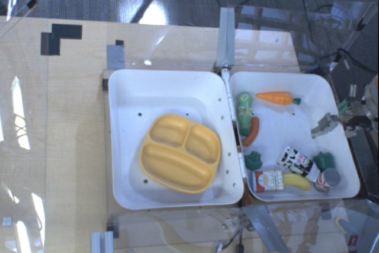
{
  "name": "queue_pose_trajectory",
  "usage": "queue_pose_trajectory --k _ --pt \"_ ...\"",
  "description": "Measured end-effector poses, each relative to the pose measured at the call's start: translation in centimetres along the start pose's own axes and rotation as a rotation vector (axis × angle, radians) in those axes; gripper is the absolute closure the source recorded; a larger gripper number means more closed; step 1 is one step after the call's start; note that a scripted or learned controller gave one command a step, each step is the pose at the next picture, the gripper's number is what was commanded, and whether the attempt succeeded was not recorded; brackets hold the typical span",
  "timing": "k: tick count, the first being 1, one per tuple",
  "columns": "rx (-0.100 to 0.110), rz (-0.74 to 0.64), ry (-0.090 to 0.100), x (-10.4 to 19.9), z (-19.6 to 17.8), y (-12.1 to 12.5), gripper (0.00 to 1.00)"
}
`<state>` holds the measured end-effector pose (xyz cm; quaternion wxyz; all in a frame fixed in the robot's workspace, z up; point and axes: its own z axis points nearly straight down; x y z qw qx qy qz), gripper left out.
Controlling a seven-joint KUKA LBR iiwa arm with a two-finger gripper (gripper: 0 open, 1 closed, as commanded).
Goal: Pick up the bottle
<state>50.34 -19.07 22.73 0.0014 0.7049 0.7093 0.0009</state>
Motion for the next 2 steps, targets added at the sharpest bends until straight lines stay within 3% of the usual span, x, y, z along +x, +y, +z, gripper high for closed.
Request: queue_pose_trajectory --k 1,2 --pt "-0.004 -0.157 -0.001 3.8 13.7 4.2 0.0" --pt "-0.004 -0.084 -0.001 6.1 2.2 6.7 0.0"
